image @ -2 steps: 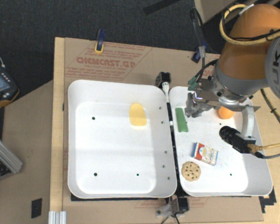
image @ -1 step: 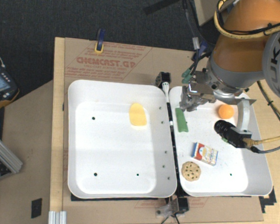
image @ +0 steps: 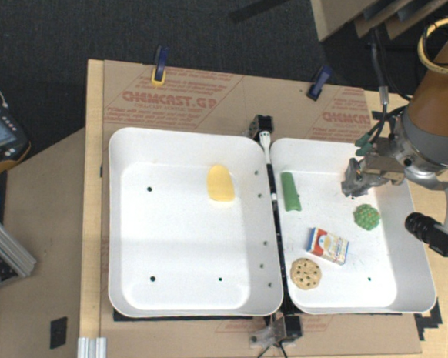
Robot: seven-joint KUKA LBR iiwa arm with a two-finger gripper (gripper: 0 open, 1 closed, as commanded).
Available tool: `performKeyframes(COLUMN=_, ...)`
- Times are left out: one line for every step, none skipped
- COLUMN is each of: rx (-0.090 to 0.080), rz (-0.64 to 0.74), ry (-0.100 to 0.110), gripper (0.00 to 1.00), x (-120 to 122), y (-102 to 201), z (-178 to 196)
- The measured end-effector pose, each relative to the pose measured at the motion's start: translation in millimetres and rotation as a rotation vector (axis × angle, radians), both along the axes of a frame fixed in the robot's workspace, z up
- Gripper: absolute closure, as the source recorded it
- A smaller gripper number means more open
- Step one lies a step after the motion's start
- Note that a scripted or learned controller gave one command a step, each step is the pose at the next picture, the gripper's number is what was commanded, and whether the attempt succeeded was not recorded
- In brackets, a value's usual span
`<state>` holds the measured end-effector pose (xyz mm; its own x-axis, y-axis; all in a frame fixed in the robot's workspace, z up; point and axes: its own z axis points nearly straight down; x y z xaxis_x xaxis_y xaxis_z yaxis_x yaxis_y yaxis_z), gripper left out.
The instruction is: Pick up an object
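My gripper [image: 354, 186] hangs over the back of the right bin [image: 412, 286], with its dark fingertips pointing down. A green knobbly ball [image: 367, 216] lies just in front and to the right of it. A green stick [image: 290, 192] rests by the right bin's left wall. A small white, blue and red carton [image: 327, 245] and a round cookie [image: 305, 273] lie nearer the front. A yellow oval piece [image: 221, 183] sits in the left bin [image: 123, 282]. Nothing shows between my fingers.
Both bins rest on a cardboard sheet [image: 215, 96] held by blue clamps [image: 160, 67] at the back. A black clip [image: 262, 127] joins the bins at the back, another sits at the front [image: 286, 326]. A black arm part [image: 434, 233] overhangs the right bin's right side.
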<state>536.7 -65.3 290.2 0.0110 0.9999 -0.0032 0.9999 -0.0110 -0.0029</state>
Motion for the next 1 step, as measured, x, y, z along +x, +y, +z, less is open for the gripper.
performKeyframes(rx=0.005, rz=0.018, ry=-0.005, gripper=1.0, x=30.2, y=75.0, z=-11.2)
